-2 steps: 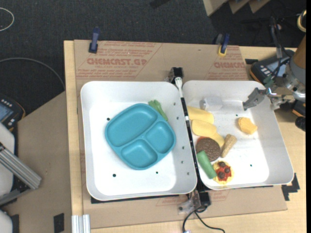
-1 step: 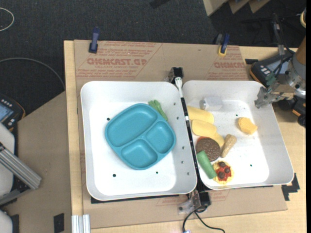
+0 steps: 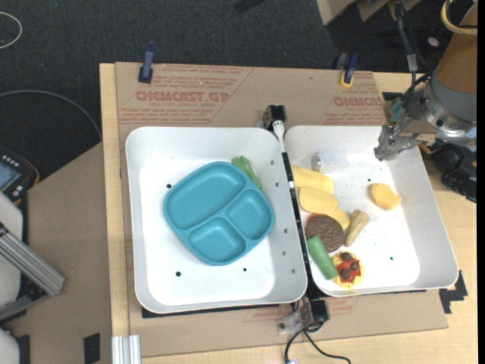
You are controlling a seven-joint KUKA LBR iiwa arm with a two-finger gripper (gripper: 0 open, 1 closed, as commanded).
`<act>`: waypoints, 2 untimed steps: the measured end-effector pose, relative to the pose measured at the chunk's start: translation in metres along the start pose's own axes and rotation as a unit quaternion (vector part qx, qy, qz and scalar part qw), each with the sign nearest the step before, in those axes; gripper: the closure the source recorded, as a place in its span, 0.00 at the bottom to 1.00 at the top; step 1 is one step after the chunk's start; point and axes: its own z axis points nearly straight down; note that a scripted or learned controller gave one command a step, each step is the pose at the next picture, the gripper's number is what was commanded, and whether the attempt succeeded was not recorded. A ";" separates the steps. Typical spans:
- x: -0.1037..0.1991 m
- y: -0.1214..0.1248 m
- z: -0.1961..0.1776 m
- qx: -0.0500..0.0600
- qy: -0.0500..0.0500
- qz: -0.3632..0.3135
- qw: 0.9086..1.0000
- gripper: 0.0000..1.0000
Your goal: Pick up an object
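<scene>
Bins sit side by side on the counter [image 3: 227,89], which is covered with brown cardboard, and the narrow black divider [image 3: 286,174] between them is my landmark. Left of the divider is the left bin [image 3: 151,279]. It holds a blue divided plate [image 3: 218,212] with three compartments, and a small green piece [image 3: 246,169] lies against the plate's far edge, close to the divider.

Right of the divider is the right bin [image 3: 424,256], where the objects for picking lie. Just beside the divider are two pale yellow pieces [image 3: 314,189], one behind the other. Nearer to the front from them is a dark brown round patty [image 3: 325,230], and a tan stick-shaped item [image 3: 355,227] leans against it on the side away from the divider. A green vegetable [image 3: 320,255] lies close to the divider at the front, touching a small red and yellow item [image 3: 348,268]. A yellow-orange chunk [image 3: 385,196] lies apart, far from the divider. A small grey item [image 3: 317,160] is at the far side of this bin.

The claw [image 3: 388,146] is over the far corner of the right bin, well away from the divider, and apart from all food items. I cannot tell how its two parts stand, and nothing is seen in its hold.
</scene>
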 end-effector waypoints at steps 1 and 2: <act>-0.010 -0.034 -0.008 0.004 0.001 0.004 1.000 1.00; 0.027 -0.051 -0.056 0.000 0.000 0.001 1.000 1.00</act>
